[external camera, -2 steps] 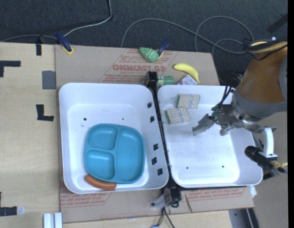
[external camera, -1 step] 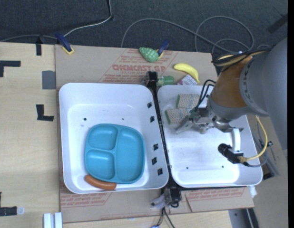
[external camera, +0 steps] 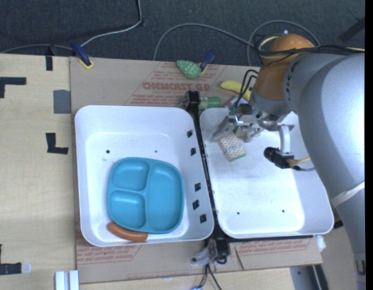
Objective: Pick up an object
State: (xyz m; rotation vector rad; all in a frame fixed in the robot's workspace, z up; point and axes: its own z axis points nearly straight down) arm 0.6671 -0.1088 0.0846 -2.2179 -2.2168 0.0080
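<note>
- Honestly, the gripper [external camera: 233, 127] is a blur of metal at the far end of the right bin [external camera: 265, 216], so whether it's wide or closed, can't tell.
- A small patterned block [external camera: 232, 147] sits just below it; touching or not is unclear.
- The arm [external camera: 331, 113] is cut off at the right edge.
- Count: two bins, one blue divided plate [external camera: 146, 194] and one orange sausage [external camera: 127, 232] in the left bin [external camera: 90, 125].
</note>
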